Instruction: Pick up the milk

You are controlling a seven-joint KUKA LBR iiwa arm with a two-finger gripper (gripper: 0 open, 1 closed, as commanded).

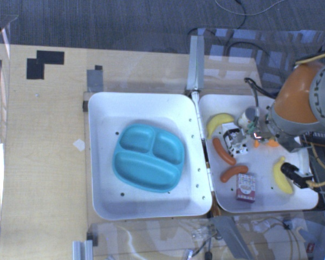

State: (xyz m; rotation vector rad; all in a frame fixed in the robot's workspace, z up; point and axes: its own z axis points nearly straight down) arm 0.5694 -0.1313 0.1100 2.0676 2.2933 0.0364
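Two bins [97, 199], one blue plate [149, 157], two sausages [223, 151], two bananas [283, 177] (both yellow), one carton [246, 187]

I can't read any text, brand, number or sign from where I'm watching. The small red carton [246, 187] in the right bin [303, 202] has a pale printed panel on its top face, but the print is too small and blurred for me to make out a single letter. The black L-shaped mark [44, 63] on the bench top [43, 145] is a plain patch with no writing on it. The blue compartment plate [149, 157] in the left bin [103, 199] carries no label that I can see.
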